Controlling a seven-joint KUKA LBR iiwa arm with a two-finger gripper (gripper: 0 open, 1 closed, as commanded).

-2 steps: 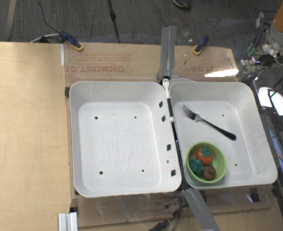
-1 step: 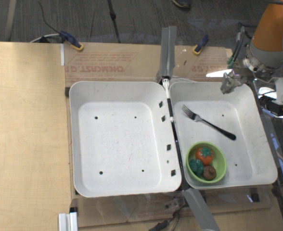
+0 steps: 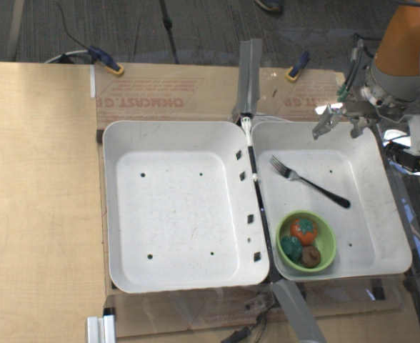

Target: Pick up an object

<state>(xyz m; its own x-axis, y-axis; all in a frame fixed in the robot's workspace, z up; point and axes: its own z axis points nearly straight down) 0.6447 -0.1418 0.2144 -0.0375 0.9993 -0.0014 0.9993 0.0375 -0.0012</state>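
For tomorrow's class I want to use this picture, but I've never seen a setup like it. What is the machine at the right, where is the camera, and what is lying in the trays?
The machine is a robot arm, grey with an orange band, reaching in from the right. At its end is a two-finger gripper, its "hand". It hangs above the far edge of the right bin and has nothing between its fingers.

The single camera is fixed above the bench and looks down at a slant on two shallow white bins standing side by side.

In the right bin lies a black fork, placed diagonally. Nearer the camera stands a small green bowl holding a few small toy-like pieces: one orange-red, one teal, one brown. The left bin shows its white floor with a few small dark dots.

The arm's job is to pick up an object; it has not yet done so.
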